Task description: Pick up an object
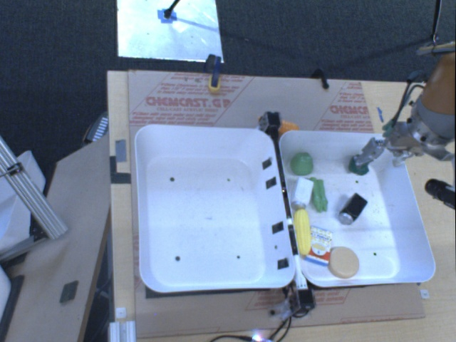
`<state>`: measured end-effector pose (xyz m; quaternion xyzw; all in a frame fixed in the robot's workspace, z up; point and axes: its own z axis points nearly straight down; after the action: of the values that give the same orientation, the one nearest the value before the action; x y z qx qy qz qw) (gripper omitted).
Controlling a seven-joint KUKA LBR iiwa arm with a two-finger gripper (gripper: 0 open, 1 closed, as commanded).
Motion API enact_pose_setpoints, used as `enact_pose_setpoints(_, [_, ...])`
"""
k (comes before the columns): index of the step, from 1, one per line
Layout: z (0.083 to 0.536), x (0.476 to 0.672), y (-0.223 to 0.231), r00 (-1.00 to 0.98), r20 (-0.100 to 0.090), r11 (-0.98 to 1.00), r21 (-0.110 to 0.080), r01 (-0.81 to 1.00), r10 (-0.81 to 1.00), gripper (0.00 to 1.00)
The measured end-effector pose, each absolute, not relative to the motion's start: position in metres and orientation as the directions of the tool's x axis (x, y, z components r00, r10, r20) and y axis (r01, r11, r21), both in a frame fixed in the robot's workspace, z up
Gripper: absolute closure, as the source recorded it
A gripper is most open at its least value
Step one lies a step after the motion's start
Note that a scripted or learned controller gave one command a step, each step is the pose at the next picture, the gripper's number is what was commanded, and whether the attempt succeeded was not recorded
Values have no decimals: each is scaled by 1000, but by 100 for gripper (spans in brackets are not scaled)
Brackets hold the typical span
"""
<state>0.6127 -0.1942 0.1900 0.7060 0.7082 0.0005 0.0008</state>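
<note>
My gripper [383,155] hangs over the back right part of the right bin [410,191], and its two fingers stand apart, so it is open. A small dark green object [358,165] lies on the bin floor right at the left fingertip, not between the fingers. Other objects lie in the same bin: a light green ball [302,164], a white block [304,189], a green piece [318,195], a black cylinder [353,208], a yellow corn cob [302,231], a printed packet [321,240] and a tan disc [344,262].
The left bin [206,205] adjoins the right one along a black-clipped divider [281,198]. An orange object [288,127] sits behind the bins. The grey arm [436,105] comes in from the right edge. A yellow and blue clamp [214,73] stands at the back.
</note>
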Motion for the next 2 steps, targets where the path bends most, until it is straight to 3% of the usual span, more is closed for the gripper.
enact_pose_setpoints(1, [202, 614, -194, -6, -1, 6, 6, 1000, 1000, 100])
enact_pose_setpoints(2, [388, 665, -175, -9, -6, 9, 24, 1000, 1000, 100])
